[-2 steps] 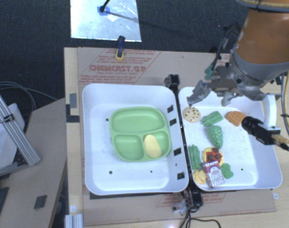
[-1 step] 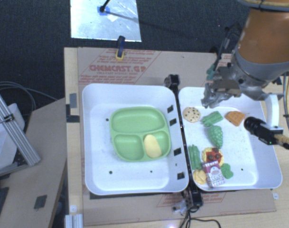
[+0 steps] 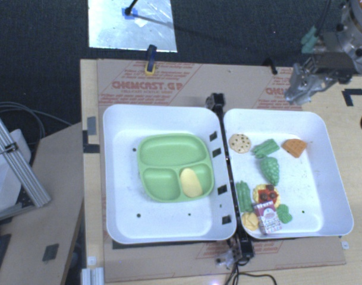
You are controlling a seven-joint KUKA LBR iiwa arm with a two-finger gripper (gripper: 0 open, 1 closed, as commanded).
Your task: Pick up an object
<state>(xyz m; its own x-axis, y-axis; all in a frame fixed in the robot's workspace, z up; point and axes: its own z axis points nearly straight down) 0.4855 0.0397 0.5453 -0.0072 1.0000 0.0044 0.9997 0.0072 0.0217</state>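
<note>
Camera view showed the claw [image 3: 299, 91] hanging above the counter [image 3: 169, 82], just past the far rim of the right bin [image 3: 329, 159] near its far right corner; whether it was apart or together could not be told from this angle, and nothing was seen in it. 2 white bins sat side by side. The left bin [image 3: 121, 159] held a green divided tray [image 3: 163, 153] with a yellow oblong piece [image 3: 191, 181] lying in its near right compartment. In the right bin, a cookie [image 3: 240, 142] lay at the far left, with a green leafy piece [image 3: 265, 148] just beside it and an orange wedge [image 3: 294, 147] further right. Another green piece [image 3: 270, 170] lay below those. Near the front left corner, a green pod [image 3: 244, 195], a red and yellow item [image 3: 266, 193] and a small red carton [image 3: 267, 217] were clustered together, touching or overlapping.
</note>
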